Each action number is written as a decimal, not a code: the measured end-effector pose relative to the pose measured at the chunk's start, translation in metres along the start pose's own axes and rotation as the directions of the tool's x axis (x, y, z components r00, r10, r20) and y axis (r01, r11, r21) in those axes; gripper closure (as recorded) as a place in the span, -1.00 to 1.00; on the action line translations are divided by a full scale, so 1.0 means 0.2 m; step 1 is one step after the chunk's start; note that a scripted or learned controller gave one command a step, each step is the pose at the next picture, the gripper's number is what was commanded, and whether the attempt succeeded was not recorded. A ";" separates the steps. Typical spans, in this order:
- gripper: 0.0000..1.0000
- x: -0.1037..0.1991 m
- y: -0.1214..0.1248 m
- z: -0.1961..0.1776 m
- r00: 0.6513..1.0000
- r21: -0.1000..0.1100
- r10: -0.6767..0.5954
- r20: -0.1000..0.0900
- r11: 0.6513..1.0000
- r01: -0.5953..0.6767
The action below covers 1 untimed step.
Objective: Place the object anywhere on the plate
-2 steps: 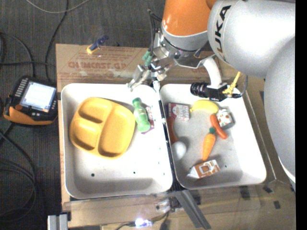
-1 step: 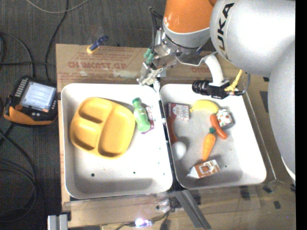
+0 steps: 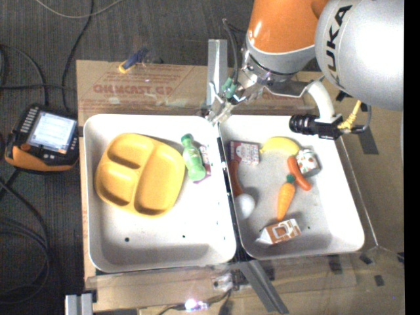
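1. Hovering at the far edge of the bench, your gripper (image 3: 220,107) is hanging just above the spot where the two bins meet; its tips are blurred against the rim, so you cannot tell how it is set, and you are seeing nothing between them.
2. You are looking at one grey arm (image 3: 357,38) with one orange band (image 3: 285,15), reaching in from the right above the right bin's far edge.
3. Just below the gripper, you are seeing one green bottle (image 3: 193,157) lying in the left bin (image 3: 157,241), close to the dividing wall, with a small dark packet (image 3: 206,164) touching its right side.
4. One yellow plate (image 3: 140,174) with three compartments is sitting in the left bin, just left of the bottle; the bottle is lying beside its right edge, and you cannot tell whether they are touching.
5. In the right bin (image 3: 328,235) you are counting seven things: one dark carton (image 3: 245,153), one banana (image 3: 281,145), one small white-and-red box (image 3: 307,161), one red sausage (image 3: 298,174), one carrot (image 3: 285,199), one white egg-like ball (image 3: 245,205) and one brown-and-white carton (image 3: 281,231).
6. Off the bench on the left, one handheld pendant (image 3: 42,136) with a lit screen is resting on the floor.
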<state>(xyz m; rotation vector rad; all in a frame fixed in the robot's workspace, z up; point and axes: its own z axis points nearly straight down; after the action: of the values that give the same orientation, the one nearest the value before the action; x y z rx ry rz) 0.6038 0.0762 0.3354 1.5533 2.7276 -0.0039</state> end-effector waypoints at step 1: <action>1.00 0.22 -0.03 -0.13 0.895 -0.004 -0.447 0.000 0.895 0.447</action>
<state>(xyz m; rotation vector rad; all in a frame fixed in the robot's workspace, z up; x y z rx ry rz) 0.5758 0.1119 0.3618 0.8856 3.0113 0.0015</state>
